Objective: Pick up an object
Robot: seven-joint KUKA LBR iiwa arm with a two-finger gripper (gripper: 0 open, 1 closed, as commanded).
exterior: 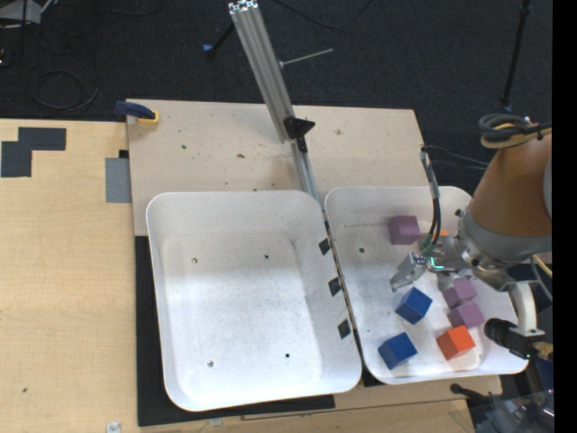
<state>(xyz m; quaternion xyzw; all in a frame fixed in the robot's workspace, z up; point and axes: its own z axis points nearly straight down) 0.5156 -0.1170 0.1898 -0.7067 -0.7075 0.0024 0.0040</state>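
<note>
Hand (416, 271) sits low inside the right bin (361, 368), reaching in from the arm (509, 197) on the right. Its metal fingers point down and to the left; whether they are wide or narrow cannot be told, and no object is seen between them.

Right bin contents, relative to the hand: one blue cube (414, 305) just below the fingertips, very close, contact not confirmed. A second blue cube (397, 349) lies further below, near the bin's front wall. A purple cube (404, 229) lies above the hand, apart from it. Two smaller purple cubes (463, 302) sit to the right of the hand, one against the other, partly under the wrist. An orange cube (456, 341) lies below those, to the lower right of the hand.

Left bin (180, 242), well to the left of the hand, shows bare white floor with dark specks. Black clips (334, 285) mark the shared rim between the bins.

Table (63, 287) carries both bins. A slanted aluminium bar (266, 70) rises behind the bins, above and left of the hand.
</note>
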